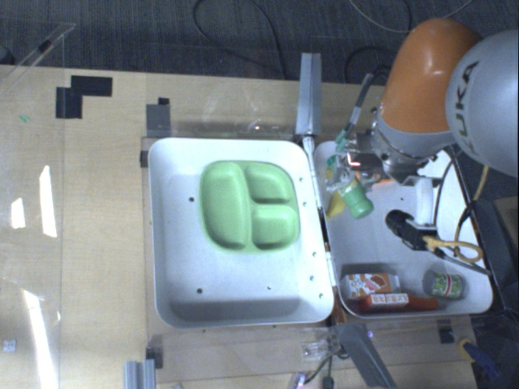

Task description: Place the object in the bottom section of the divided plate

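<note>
Surface: pale wood desk (81, 258), glare patches on its left side, black tape marks (81, 91) at far left. Dark carpet floor (162, 14) beyond the far edge, loose cables (243, 14) lying on it.

Arm (430, 71) comes in from the right and sits over the far part of the right bin (369, 250), orange band up top.

Left bin (174, 282) is the bigger footprint. Green divided plate (223, 205) lies flat in it, nearer the far wall. The plate has one long section on the left and two smaller ones on the right, far and near. White floor shows on all four sides of the plate, widest on the near side.

A metal upright (308, 96) stands at the far end of the seam where the two bins meet.

Gripper (340, 171) is at the far-left corner of the right bin, close to the shared wall. Wide or narrow: cannot tell from this angle.

Green object (357, 202) is tilted, just on the near side of the gripper and by the shared wall. Gripped or just touching: cannot tell. It is in the right bin, apart from the plate.

Near edge of the right bin holds a small printed packet (371, 284), a red bottle (397, 301) lying flat just nearer than it, and a green can (443, 284) to their right. The middle of that bin's floor is bare white.
</note>
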Robot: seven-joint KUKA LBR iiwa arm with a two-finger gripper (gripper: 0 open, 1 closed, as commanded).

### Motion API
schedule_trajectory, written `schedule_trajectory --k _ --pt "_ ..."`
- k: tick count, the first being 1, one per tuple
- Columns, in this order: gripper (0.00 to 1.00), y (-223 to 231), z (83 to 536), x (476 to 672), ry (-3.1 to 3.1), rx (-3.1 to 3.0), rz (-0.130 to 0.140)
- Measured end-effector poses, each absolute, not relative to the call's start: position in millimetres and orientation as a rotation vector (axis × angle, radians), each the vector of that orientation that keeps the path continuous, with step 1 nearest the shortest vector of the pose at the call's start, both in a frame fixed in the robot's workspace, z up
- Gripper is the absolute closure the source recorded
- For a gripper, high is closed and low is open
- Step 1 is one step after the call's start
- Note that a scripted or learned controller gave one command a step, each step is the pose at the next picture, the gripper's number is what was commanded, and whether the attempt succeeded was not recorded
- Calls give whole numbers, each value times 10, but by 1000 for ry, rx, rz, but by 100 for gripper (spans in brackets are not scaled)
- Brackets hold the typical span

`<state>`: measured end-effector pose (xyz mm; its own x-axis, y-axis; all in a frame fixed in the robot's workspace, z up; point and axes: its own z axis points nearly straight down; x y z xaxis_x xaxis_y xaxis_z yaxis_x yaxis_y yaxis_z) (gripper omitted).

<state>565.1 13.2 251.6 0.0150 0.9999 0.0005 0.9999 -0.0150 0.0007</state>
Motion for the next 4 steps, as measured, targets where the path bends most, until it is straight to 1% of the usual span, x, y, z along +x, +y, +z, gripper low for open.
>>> schedule_trajectory --k 1,2,3,4 --pt "100 881 2513 6004 2291 2147 5" --pt "100 1523 2207 6339 2431 1985 8" --pt "100 1420 1433 6349 2515 1880 5" --pt "100 1383 1242 5879 2593 1760 15"
